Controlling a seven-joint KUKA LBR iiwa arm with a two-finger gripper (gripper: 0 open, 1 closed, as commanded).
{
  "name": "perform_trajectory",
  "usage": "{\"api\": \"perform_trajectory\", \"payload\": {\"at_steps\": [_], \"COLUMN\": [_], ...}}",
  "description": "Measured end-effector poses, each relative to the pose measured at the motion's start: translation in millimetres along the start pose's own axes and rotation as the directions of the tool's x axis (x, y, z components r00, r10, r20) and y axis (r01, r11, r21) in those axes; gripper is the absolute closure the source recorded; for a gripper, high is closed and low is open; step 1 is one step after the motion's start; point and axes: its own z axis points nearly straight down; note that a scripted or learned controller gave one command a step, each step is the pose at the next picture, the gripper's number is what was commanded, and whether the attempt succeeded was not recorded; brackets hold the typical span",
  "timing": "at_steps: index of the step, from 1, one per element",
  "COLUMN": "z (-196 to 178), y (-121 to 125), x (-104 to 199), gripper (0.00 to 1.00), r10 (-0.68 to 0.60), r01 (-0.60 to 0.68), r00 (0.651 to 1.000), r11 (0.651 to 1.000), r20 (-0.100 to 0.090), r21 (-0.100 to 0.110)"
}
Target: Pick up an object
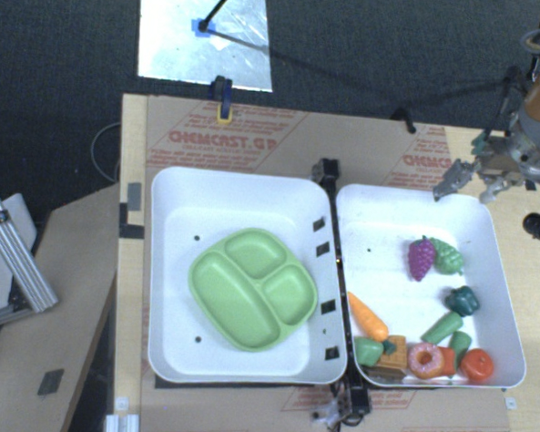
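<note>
While pincer (473, 182) hangs wide (nothing held), purple grapes (421, 258) touch green leaf toy (447, 257).

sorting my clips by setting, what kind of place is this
Probably a robot lab test bench: a grey two-finger gripper hangs over two shallow white plastic bins, one holding a green divided plastic plate, the other toy plastic food like purple grapes.
</note>
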Motion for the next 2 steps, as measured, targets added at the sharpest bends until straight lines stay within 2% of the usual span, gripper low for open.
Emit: {"api": "perform_trajectory", "payload": {"at_steps": [1, 2], "z": [-6.4, 55.3], "y": [2.2, -0.5], "x": [0.4, -2.1], "gripper": [0.0, 0.0], "r10": [-0.002, 0.0], "r01": [0.002, 0.0], "r00": [1.0, 1.0], "r11": [1.0, 1.0], "r20": [0.002, 0.001], "r21": [-0.01, -0.006]}}
